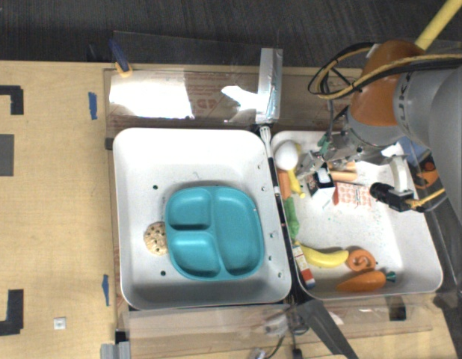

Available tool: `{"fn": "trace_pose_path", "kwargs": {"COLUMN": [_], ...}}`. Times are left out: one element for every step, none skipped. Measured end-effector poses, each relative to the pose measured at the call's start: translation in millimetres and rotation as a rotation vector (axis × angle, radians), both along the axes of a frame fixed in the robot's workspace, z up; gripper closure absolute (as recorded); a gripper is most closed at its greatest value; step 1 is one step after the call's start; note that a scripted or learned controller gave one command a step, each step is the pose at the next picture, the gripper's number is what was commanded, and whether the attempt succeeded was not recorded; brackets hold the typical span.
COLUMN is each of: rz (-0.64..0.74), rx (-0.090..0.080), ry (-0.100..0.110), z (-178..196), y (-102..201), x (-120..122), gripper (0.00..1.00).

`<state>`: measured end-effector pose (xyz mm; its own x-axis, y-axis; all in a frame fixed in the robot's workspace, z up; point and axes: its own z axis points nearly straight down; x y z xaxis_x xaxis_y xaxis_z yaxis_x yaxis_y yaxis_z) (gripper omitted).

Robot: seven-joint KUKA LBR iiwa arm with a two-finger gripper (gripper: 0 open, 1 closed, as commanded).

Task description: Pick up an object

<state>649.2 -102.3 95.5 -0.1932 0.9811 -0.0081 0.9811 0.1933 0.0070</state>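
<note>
My gripper (pixel 324 169) hangs low over the back left part of the right bin (pixel 433 275), under the grey arm with its orange band (pixel 380 88). Just left of it lie a white egg (pixel 286 155) and a small yellow and orange piece (pixel 285 182). An orange stick (pixel 343 175) and a card with red print (pixel 352 195) lie right beside the gripper. Along the front of that bin lie a banana (pixel 324 256), an orange curl (pixel 360 260) and a carrot (pixel 360 280). A green strip (pixel 291 215) runs along the left wall.
The left bin (pixel 134 155) holds a teal divided plate (pixel 214 230) with a cookie (pixel 155 238) at its left side. A red and white pen (pixel 303 266) lies by the wall between the bins. Cables (pixel 336 73) loop behind the arm.
</note>
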Motion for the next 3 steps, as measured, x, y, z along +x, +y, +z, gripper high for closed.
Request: {"fn": "trace_pose_path", "kwargs": {"rz": [0.197, 0.197, 0.297], "rx": [0.011, 0.009, 0.003], "ry": [0.023, 0.018, 0.018], "z": [-2, 11, 4], "y": [-26, -27, -7], "x": [13, 15, 16], "gripper": [0.00, 1.00, 1.00]}}
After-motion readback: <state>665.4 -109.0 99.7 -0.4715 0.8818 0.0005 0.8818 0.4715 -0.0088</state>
